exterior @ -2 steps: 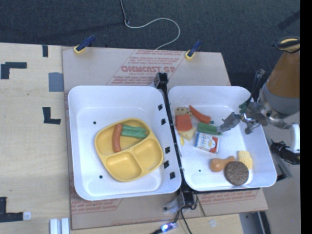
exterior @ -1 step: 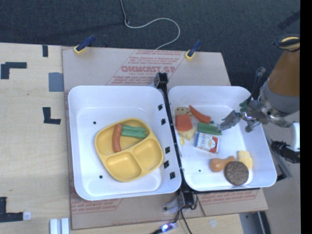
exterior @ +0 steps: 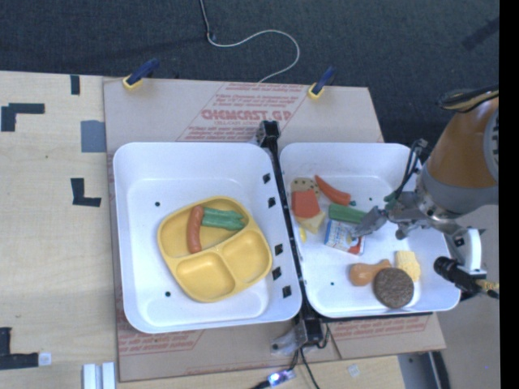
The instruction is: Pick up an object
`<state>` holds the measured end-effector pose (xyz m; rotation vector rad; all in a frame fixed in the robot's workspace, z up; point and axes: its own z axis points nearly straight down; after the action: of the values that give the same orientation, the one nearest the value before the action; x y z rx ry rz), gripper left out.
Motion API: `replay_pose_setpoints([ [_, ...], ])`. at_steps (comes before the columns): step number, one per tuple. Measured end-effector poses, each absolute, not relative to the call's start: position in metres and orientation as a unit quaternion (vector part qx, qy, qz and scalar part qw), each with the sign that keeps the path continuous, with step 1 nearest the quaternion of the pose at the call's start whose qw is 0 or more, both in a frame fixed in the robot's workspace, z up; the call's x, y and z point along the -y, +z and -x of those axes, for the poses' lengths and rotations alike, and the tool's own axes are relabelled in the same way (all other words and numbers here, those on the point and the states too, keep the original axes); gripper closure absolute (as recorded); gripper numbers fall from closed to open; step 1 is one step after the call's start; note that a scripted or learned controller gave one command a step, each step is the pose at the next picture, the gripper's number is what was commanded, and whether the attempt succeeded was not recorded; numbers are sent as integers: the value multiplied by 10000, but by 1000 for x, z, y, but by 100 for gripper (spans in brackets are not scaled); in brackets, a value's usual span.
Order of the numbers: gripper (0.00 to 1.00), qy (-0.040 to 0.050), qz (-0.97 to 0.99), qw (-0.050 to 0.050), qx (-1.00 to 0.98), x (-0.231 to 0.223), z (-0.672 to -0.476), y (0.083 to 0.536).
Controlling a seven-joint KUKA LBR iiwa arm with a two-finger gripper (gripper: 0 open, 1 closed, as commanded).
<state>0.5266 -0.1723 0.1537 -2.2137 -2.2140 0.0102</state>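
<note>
Brown patty [exterior: 394, 287] lower right; gripper [exterior: 366, 222] over blue-white carton [exterior: 339, 233], grip unreadable from here; I'd descend centred, avoid green block [exterior: 346, 213].

Two shallow white plastic bins [exterior: 138, 217], glossy; yellow divided plastic tray [exterior: 212, 275], smooth; brown printed cardboard sheet [exterior: 235, 112], matt.

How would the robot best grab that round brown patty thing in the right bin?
Probably from straight above, jaws closing across the edges of the flat round brown patty. It lies flat near the white right bin's front wall, touching an orange drumstick-shaped toy on its left, so the freer line across it looks to run front to back.
</note>
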Motion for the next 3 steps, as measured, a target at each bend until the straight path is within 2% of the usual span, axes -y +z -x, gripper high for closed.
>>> replay_pose_setpoints([
  [1,0,32,7069,58,7073,170,-514,94],
  [2,0,12,7066,11,7076,169,-515,83],
  [3,100,22,7066,14,7076,170,-515,91],
])
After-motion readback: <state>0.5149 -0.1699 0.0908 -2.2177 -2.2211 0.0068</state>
